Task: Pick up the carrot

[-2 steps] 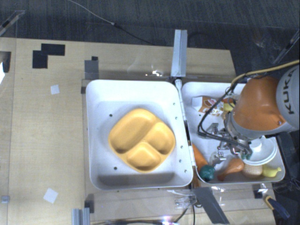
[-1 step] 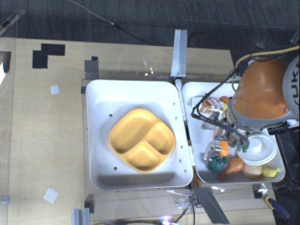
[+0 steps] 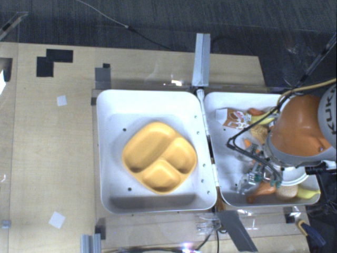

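The carrot (image 3: 263, 191) appears as an orange, elongated shape lying near the front edge of the right bin (image 3: 227, 146). It is partly covered by the arm's wrist. My gripper (image 3: 250, 182) is down inside that bin, just left of and above the carrot, at or very near it. The orange band of the arm (image 3: 297, 125) hides much of the bin's right half. Whether the carrot is held is hidden by the wrist.
The left bin (image 3: 113, 115) holds a yellow three-part divided plate (image 3: 159, 156). Around the gripper in the right bin lie a snack packet (image 3: 237, 118), a yellow banana-like piece (image 3: 309, 194), a white round item (image 3: 295, 177) and another small orange piece (image 3: 256, 111). Black cables (image 3: 239, 141) loop off the wrist.
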